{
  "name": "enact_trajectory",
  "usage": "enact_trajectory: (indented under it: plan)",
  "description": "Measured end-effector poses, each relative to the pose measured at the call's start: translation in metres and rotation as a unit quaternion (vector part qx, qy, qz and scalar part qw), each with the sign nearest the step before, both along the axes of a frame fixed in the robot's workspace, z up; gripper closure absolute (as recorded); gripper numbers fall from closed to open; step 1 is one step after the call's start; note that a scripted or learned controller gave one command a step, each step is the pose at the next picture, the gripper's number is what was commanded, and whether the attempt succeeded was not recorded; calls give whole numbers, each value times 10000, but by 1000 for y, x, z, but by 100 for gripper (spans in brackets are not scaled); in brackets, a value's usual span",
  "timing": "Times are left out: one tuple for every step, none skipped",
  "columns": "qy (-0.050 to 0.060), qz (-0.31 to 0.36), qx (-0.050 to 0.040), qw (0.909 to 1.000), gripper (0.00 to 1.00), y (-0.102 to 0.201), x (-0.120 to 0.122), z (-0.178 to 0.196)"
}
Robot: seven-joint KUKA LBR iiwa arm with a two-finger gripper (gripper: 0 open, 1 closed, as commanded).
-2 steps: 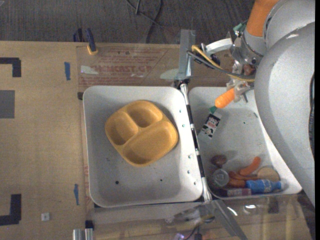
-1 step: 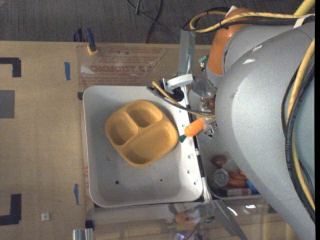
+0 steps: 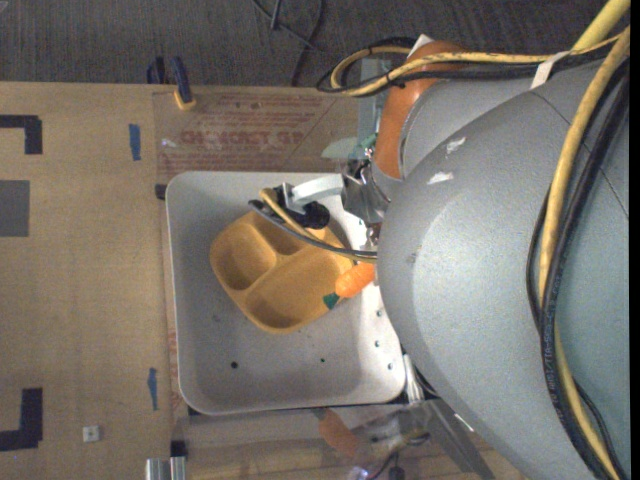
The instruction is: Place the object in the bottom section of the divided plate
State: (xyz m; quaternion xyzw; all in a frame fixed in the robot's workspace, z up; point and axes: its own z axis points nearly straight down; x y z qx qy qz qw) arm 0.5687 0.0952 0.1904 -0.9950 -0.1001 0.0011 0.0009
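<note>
Brown cardboard sheet (image 3: 80, 268) over bench, blue tape strips (image 3: 134, 141); dark carpet floor (image 3: 120, 13) beyond.

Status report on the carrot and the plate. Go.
Gripper above the plate's top right edge, fingers not readable. Carrot at the plate's right rim, not in the bottom section. Arm hides the bin's right side.

Light was even and fairly bright, falling from above. The white bin (image 3: 290, 368) looked pale and slightly washed out, with a soft grey shadow along its right side beneath the arm (image 3: 510, 268). Small white glints of glare sat on the arm's curved grey shell. The arm, close to the camera, was soft and out of focus; the yellow plate (image 3: 262, 268) was sharper. The dark floor at the top was dim and grainy.
</note>
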Motion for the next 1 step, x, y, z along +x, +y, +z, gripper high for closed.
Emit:
enact_trajectory:
  plan:
    - [0, -11, -2, 10000, 0, -1, 0, 0]
